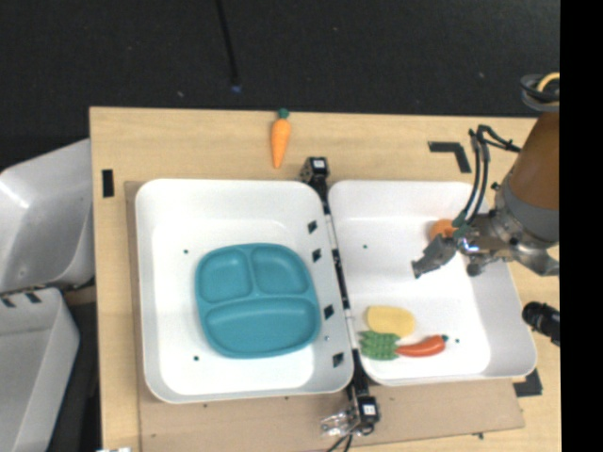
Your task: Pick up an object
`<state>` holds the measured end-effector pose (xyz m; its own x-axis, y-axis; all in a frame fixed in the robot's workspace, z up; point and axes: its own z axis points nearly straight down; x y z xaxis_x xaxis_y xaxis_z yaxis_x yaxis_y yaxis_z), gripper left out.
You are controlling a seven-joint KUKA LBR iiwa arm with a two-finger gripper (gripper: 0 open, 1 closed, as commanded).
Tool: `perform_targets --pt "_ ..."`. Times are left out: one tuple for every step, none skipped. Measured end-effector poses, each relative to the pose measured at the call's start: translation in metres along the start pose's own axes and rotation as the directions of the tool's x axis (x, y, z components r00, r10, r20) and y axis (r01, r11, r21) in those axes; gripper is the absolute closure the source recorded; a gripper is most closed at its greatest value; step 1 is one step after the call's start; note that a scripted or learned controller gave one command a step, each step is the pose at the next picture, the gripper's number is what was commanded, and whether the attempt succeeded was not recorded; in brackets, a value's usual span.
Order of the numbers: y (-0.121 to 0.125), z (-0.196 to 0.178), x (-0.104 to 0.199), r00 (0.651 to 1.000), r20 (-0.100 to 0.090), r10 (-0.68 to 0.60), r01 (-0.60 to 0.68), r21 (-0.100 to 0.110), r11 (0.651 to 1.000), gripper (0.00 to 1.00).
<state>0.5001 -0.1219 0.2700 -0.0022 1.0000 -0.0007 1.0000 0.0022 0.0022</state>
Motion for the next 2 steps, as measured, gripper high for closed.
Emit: perform_targets --pt "-0.004 0.059 0.007 1.0 -0.001 0.002 -0.002 0.006 1.0 0.0" --pt "-0.001 0.105 0.012 1.0 -0.001 0.004 -0.004 0.007 1.0 0.0"
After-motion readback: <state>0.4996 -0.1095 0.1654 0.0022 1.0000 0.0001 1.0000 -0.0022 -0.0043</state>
